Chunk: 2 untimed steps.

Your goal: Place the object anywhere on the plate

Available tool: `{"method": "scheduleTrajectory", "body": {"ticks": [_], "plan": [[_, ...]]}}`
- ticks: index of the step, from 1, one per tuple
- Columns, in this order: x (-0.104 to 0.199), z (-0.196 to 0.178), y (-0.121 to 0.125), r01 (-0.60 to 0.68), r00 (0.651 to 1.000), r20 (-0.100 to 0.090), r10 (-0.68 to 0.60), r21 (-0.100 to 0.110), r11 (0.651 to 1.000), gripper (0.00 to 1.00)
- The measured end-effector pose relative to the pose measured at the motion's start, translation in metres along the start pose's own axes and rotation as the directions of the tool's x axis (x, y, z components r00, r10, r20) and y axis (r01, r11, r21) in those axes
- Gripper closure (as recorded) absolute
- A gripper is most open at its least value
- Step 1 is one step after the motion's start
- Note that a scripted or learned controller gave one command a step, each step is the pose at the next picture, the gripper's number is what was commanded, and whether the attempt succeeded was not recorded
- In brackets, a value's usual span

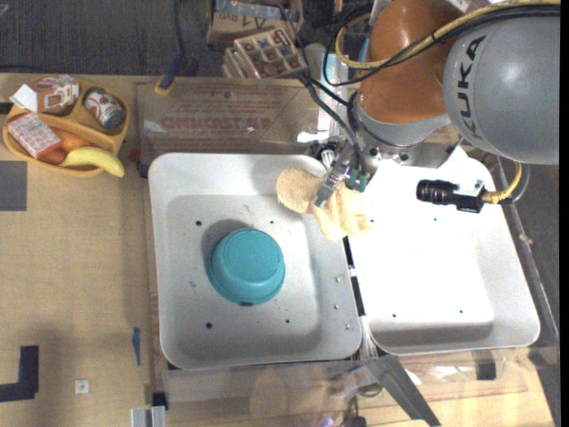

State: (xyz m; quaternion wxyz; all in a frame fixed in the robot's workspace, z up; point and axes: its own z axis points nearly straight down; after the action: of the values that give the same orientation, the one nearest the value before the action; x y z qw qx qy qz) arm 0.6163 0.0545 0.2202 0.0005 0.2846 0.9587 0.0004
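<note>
At the far left of the bench sat an orange tray holding a banana, a small carton and two round containers, well apart from the bins.

The left bin lay next, shallow and white. In its middle rested a teal bowl, upside down by the look of its flat top, clear of the walls on every side. No flat plate could be told apart from this bowl; it was the only dish in the bins.

Toward the bin's upper right corner, a pale tan, floppy object rose over the rim. It looked like a soft cloth or flat bread, though which one could not be told. Its rounded part sat just inside the left bin, and a paler, crumpled part hung across the divide between the two bins. The object was well apart from the teal bowl.

The gripper came down right at that object, its fingers touching or pinching the material near the middle. Whether they were clenched on it or merely pressed against it could not be told.

The right bin lay beneath the arm, whose grey body and orange band filled the upper right. A small black cylinder stuck out beside the wrist, above the right bin.
</note>
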Motion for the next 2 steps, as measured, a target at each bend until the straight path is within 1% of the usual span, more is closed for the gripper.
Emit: {"method": "scheduleTrajectory", "body": {"ticks": [1,2], "plan": [[0.043,-0.01,0.02,0.386,0.923,0.001,-0.386,-0.001,0.923,1.0],[0.086,-0.017,0.033,0.546,0.838,0.001,-0.546,-0.001,0.838,1.0]]}}
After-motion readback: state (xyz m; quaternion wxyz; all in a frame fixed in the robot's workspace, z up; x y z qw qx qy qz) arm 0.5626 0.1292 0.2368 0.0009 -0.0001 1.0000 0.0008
